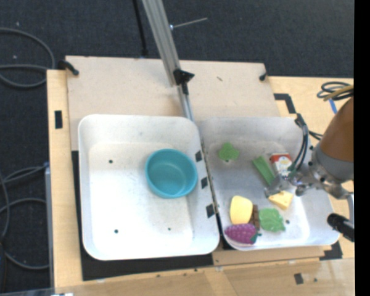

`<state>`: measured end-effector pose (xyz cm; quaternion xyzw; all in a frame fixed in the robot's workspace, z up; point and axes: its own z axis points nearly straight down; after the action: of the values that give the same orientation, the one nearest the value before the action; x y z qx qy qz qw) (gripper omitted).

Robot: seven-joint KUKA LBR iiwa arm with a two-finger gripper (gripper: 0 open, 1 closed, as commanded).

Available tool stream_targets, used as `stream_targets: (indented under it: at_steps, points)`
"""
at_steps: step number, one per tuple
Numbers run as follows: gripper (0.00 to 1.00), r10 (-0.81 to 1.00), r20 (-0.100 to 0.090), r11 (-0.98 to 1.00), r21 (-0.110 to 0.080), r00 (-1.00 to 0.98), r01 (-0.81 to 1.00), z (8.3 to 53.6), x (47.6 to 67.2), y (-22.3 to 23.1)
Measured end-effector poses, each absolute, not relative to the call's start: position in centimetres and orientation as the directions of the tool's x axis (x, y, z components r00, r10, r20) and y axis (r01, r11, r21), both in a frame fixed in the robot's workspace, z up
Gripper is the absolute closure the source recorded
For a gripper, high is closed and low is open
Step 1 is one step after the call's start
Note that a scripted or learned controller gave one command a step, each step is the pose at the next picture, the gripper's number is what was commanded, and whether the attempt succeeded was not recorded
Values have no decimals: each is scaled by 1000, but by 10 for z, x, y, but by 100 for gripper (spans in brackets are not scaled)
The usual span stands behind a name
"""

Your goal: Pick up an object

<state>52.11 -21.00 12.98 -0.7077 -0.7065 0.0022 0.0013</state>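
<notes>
— What's over on the left side?

— The left bin (98, 134) has a teal bowl (171, 172) sitting upright a bit right of its middle, and it's well apart from everything else. The two bins touch along their inner edges on the tan surface (129, 85), and a metal post (163, 36) slants up from behind them.

— And the right bin (246, 128)?

— That's where the small things are. A light green piece (228, 152) lies near the far left of it. At the near edge a yellow block (240, 209) stands just above a purple grape bunch (241, 232), with a green leafy piece (271, 219) right beside them. Further back a dark green stick (264, 170) lies at a slant, near a red and white item (281, 162), and a yellow wedge (282, 199) lies below those.

— Where's the arm?

— It reaches in from the right, orange band (340, 134) high over the bin's right rim, wrist bent down and leftward. The gripper (288, 185) sits low between the green stick and the yellow wedge, just above the wedge.

— Has it got anything?

— I can't tell; the tip is too small and cluttered to see.
</notes>
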Motion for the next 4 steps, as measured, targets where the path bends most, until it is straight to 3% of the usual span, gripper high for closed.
stream_targets:
  at_steps: [1, 2, 4]
  points:
    - [0, 1000, -4, -2, 0, 2, 1000, 100, 521, -212]
    - [100, 1000, -3, -6, 5, 6, 1000, 112, 522, -212]
    - [100, 1000, -3, 5, 9, -5, 1000, 227, 515, -206]
